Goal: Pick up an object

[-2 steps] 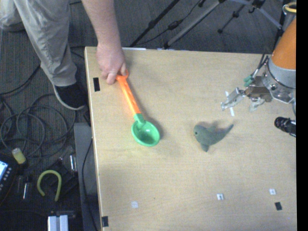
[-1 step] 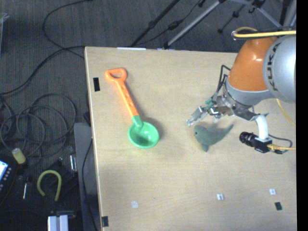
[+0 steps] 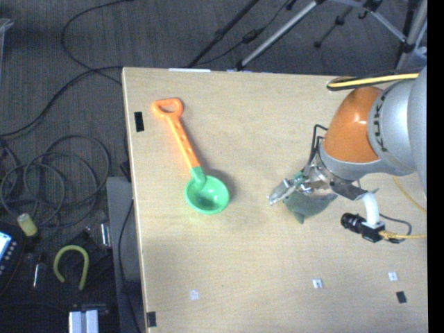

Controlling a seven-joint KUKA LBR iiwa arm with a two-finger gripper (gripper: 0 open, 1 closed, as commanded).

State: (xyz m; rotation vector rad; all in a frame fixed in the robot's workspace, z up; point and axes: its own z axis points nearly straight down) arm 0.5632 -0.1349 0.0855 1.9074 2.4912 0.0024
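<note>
Jaws [image 3: 283, 193] hover apparently empty, right of the scoop [image 3: 196, 166]

Overhead slanted view of tan bench surface [image 3: 277, 269]. Toy scoop [image 3: 194, 161] lies left of centre: orange handle toward upper left, green bowl at lower right end. Grey arm with orange band [image 3: 354, 134] enters from right. Gripper [image 3: 283, 193] low over surface, well apart from scoop. Cables [image 3: 55, 172] on dark floor at left.

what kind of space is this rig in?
Probably a robotics lab: a tan bench bearing a toy scoop, loose cables on dark carpet, and tripod legs behind it.
</note>
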